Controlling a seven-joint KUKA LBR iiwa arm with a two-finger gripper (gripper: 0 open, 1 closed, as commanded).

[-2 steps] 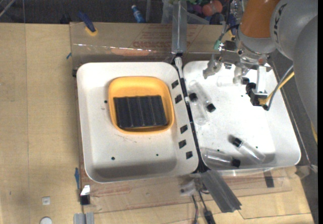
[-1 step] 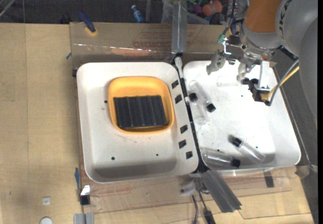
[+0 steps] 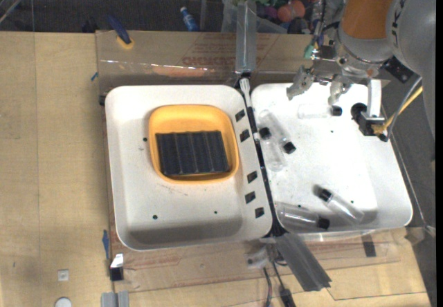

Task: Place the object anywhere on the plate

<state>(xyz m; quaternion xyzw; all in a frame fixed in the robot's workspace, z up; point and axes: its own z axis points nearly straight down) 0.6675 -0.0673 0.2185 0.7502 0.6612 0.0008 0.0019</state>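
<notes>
A: Let us go from the left. In the left bin (image 3: pixel 131 219) lies the plate (image 3: pixel 160 122), orange, with a dark ribbed piece (image 3: pixel 192 152) in its middle. This is the goal.

B: And the things to carry?

A: They are in the right bin (image 3: pixel 387 181). They look like clear tubes with black caps. One tube (image 3: pixel 277 138) is close to the divider (image 3: pixel 252 153), with its long axis going from far-left to near-right. A second tube (image 3: pixel 338 202) is in the near part of the bin, slanted in a similar way. A third tube (image 3: pixel 301 216) lies at the near edge, almost along it.

B: Where is the gripper?

A: The gripper (image 3: pixel 318 88) hangs over the far part of the right bin. Its fingers stand apart, with nothing between them, so it carries nothing.

B: Then which tube is the nearest?

A: I judge it is the one by the divider. It lies to the near-left of the gripper, not far. The other two are well apart from it, toward the near side.

B: And the plate?

A: Far to the left of the gripper, across the divider. After a grasp, the arm must travel left over it.
</notes>
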